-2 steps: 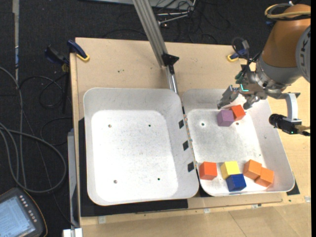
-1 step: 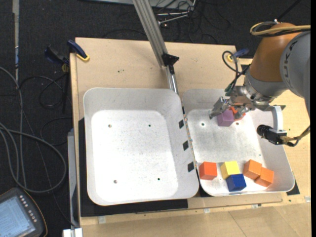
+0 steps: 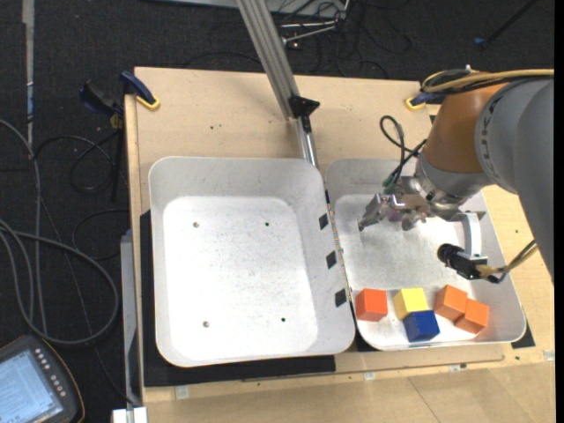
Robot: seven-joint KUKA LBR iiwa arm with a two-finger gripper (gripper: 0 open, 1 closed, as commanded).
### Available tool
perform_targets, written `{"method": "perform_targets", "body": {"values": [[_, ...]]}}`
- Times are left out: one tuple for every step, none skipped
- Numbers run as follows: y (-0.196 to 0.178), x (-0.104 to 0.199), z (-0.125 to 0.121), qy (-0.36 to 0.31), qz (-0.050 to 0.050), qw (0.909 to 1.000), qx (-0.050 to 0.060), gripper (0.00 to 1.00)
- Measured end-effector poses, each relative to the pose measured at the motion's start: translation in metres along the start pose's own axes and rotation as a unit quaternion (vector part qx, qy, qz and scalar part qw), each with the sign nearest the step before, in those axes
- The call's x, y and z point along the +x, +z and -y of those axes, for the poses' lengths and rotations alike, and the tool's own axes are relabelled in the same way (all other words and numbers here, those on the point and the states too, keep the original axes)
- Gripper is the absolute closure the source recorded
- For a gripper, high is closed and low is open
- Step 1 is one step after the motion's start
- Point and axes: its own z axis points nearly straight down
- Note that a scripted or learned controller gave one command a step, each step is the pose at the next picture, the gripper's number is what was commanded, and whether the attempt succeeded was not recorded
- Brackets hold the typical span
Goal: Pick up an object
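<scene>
The pincer hangs over the upper part of the right bin, pointing toward the divide between the bins, its metal fingers spread with nothing between them. Behind it, the grey arm with its orange band comes in from the right. Down along the near edge of the same bin sit the blocks, well apart from the pincer: an orange cube on the left, a yellow cube just beside it, a blue cube touching the yellow one's near side, and two orange blocks pressed together on the right. All look like small, plain, solid-coloured cubes. The left bin lies alongside on the tan surface.
</scene>
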Motion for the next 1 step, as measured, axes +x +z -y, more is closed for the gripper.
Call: {"method": "perform_targets", "body": {"values": [[0.0164,0.0003,0.0001,0.0,0.0,1.0,-0.002,0.0]]}}
